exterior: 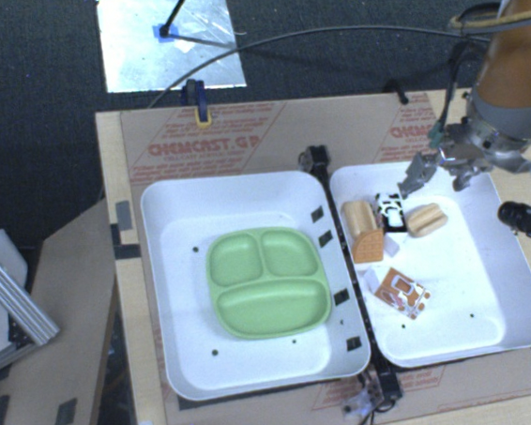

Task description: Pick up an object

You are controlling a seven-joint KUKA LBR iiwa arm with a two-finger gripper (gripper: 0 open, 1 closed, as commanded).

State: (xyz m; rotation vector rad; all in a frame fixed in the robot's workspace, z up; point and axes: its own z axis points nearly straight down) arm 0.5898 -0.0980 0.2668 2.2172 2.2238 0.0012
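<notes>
In the right bin point(504, 323) the objects crowd near the divider point(343, 246), so its right and front floor stays free, while the green plate point(268, 282) fills the middle of the left bin point(172, 264).

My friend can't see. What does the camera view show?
A grey robot gripper hovers over the right white bin, above small tan wooden blocks and an orange patterned packet. The left white bin holds a green divided plate.
</notes>
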